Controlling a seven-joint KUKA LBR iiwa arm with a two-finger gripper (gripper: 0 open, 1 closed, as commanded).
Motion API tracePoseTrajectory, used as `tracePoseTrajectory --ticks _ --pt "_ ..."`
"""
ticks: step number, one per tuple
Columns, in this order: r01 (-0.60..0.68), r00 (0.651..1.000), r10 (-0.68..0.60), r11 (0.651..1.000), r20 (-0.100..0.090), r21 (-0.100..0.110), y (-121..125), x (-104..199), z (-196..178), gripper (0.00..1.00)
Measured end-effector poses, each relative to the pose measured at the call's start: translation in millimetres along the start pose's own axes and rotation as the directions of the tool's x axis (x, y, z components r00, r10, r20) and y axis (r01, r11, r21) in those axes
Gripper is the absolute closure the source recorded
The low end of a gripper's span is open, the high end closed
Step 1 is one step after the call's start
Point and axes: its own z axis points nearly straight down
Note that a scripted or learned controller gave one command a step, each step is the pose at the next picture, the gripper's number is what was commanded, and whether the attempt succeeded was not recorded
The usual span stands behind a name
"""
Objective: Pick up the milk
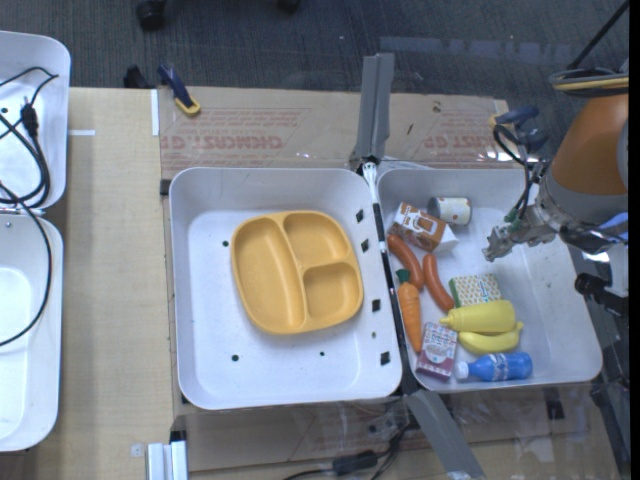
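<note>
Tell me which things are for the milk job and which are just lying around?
For the job: gripper; the milk, either the brown carton or the pink carton, I cannot tell which.
Lying about: yellow plate, carrot, blue bottle, sausages.

Cardboard-topped bench (pixel 260 128), two white bins (pixel 200 368) side by side

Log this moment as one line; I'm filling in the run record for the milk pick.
gripper: above right bin, nothing visibly held | milk carton: lying at front, by blue bottle | yellow divided plate: left bin
</note>
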Motion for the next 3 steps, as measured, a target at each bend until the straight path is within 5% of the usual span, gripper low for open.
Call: tracePoseTrajectory --ticks 1,2,3 --pt "0.214 0.977 -0.214 0.977 0.0 0.0 -46 54 -76 1.0" --pt "0.462 0.887 -0.462 0.887 0.0 -0.001 -69 122 -124 1.0" --pt "-0.006 1.0 0.006 1.0 0.0 0.003 -77 142 -124 1.0"
